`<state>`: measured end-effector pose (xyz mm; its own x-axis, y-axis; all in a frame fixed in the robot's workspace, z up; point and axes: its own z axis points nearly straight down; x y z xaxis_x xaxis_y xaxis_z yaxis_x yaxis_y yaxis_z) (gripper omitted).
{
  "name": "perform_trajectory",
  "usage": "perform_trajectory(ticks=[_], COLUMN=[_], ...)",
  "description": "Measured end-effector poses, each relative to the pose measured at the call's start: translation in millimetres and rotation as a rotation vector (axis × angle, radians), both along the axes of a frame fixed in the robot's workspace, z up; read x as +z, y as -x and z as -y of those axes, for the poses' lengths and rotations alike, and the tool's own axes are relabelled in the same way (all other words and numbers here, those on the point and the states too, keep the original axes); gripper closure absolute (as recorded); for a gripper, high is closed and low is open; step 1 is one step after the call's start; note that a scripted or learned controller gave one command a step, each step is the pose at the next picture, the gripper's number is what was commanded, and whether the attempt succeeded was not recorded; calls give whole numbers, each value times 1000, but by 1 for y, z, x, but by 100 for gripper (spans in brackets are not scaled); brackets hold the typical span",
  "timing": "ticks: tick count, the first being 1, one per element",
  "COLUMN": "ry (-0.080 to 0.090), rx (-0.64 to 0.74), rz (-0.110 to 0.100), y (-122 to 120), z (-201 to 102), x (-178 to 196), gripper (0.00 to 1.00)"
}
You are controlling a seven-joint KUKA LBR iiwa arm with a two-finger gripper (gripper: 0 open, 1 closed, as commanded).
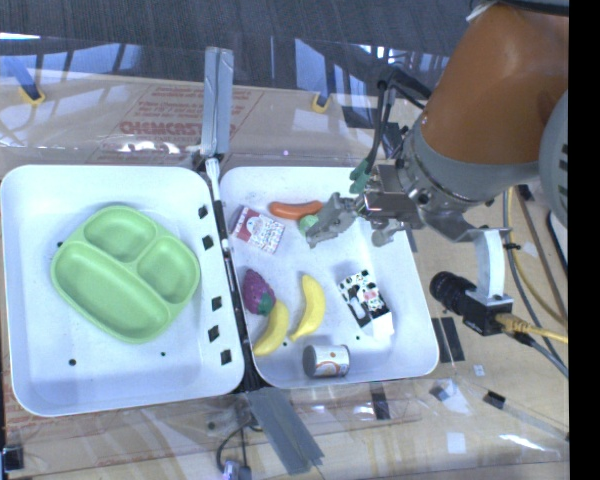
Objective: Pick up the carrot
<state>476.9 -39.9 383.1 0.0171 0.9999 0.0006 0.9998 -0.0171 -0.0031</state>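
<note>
carrot [295,209] long axis left-right, green tip right | end effector [332,220] fingers apart, holding nothing

The carrot [297,209] is a small orange toy with a green leafy end. It lies flat on the white floor of the right bin [405,353], in the far part of it, close to the back wall. Its long side goes left to right, with the orange tip pointing left and the green end on the right. A small red and white box [259,230] lies just beside it, nearer the camera.
</note>
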Motion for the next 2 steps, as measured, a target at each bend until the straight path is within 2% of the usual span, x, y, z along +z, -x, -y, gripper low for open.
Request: perform_trajectory(ticks=[1, 2], ry=[1, 1], rx=[276, 466], rz=[3, 3], y=[-19, -81], z=[-6, -40], x=[37, 52], gripper=[0, 0])
